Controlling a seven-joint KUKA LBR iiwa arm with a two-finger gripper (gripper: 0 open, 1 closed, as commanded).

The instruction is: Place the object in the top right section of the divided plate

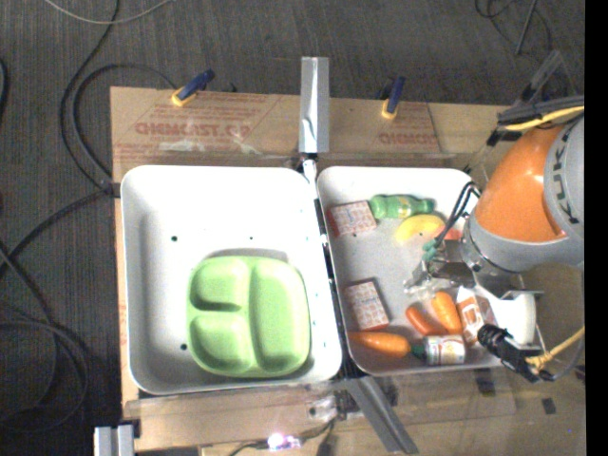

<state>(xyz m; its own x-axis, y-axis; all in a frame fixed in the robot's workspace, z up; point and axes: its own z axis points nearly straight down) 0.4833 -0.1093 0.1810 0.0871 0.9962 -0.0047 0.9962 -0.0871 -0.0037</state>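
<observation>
The green divided plate lies in the left bin, toward its front. In the right bin lie a green bottle, a yellow piece of fruit, two red patterned packets, orange carrots and a small jar. My gripper hangs low over the right side of the right bin, just below the yellow fruit and above the carrots. The orange wrist hides what is under it. I see nothing clearly held.
A metal post stands behind the wall between the bins. Clamps hold the cardboard at the back. Cables run over the floor to the left. The plate's compartments hold nothing.
</observation>
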